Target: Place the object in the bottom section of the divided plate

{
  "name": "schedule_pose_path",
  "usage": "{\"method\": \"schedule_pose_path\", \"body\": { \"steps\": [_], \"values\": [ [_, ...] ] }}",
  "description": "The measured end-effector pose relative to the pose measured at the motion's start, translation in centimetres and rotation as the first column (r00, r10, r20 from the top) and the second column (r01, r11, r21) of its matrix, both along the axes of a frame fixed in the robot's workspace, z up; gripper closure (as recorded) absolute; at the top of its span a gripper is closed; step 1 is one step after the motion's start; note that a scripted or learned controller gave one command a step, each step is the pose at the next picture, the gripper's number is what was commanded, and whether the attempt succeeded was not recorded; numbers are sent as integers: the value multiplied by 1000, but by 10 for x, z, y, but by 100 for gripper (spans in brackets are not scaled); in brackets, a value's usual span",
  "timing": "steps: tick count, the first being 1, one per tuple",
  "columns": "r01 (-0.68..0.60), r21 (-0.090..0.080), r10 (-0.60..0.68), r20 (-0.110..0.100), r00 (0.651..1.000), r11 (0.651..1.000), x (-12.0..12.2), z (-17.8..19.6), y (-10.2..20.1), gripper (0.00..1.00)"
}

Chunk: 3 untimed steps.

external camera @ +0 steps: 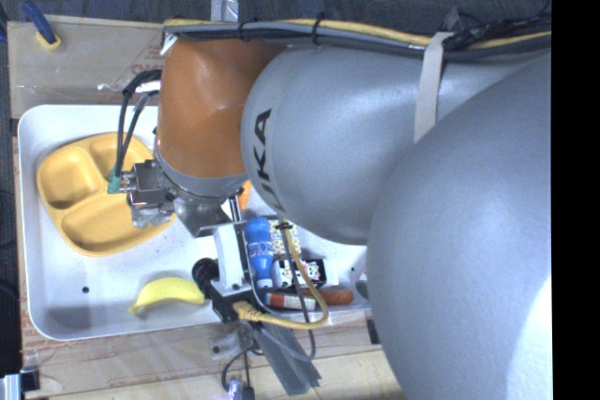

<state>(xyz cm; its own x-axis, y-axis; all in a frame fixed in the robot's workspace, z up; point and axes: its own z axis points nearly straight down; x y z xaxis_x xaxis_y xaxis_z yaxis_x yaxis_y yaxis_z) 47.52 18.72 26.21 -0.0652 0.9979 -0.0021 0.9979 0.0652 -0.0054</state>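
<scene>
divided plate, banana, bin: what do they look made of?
Divided plate: likely moulded plastic, matte yellow; soft rounded ridges between sections, no sharp glare.
Banana: smooth uniform yellow with faint sheen, so possibly a plastic toy; real fruit can't be excluded.
Bin: white, probably plastic, semi-gloss; rounded corners and soft reflections on its floor.

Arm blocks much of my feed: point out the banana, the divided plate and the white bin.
banana (169, 294), camera view, middle of the fruit.
divided plate (66, 173), camera view, upper-left section.
white bin (42, 314), camera view, lower-left floor.
</scene>
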Motion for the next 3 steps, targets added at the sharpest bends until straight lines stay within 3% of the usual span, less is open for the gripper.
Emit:
{"method": "schedule_pose_path", "body": {
  "steps": [1,2,3],
  "values": [
    [125,2,-125,3,992,992,19,67,-82,100],
    [89,0,-89,-1,996,996,0,-40,-42,100],
    [165,2,-165,3,986,986,51,104,-138,100]
  ]
}}
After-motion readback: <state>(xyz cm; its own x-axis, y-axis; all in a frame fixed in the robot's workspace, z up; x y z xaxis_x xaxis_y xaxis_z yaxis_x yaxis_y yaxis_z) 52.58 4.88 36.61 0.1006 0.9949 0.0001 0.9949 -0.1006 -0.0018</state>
